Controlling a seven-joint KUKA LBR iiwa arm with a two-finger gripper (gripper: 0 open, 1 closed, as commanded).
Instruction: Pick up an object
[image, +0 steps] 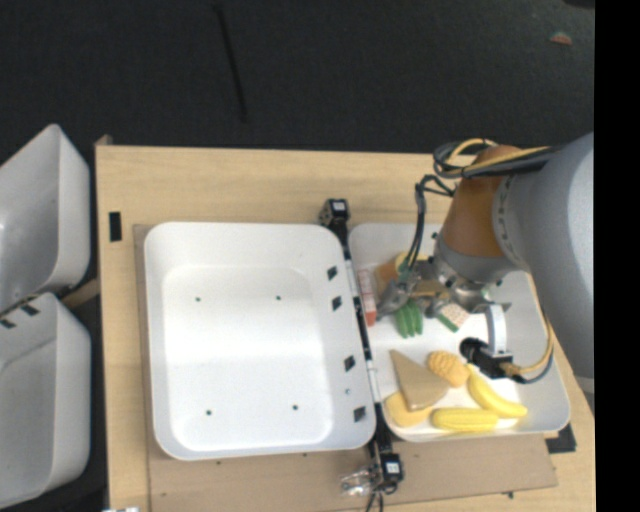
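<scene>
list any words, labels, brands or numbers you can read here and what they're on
None can be read.
The gripper, the toy banana and the tan wedge in the right bin show no print.
The small black clips on the left bin's rim are too small to tell.

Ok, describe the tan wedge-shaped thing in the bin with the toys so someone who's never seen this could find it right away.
Look at the right bin, the one the arm reaches into. Near its front edge lies a flat tan wedge, pointing toward the green item under the gripper. Its neighbours, the yellow corn and bananas, are rounded and bright; it alone is a dull, straight-edged triangle.
</scene>
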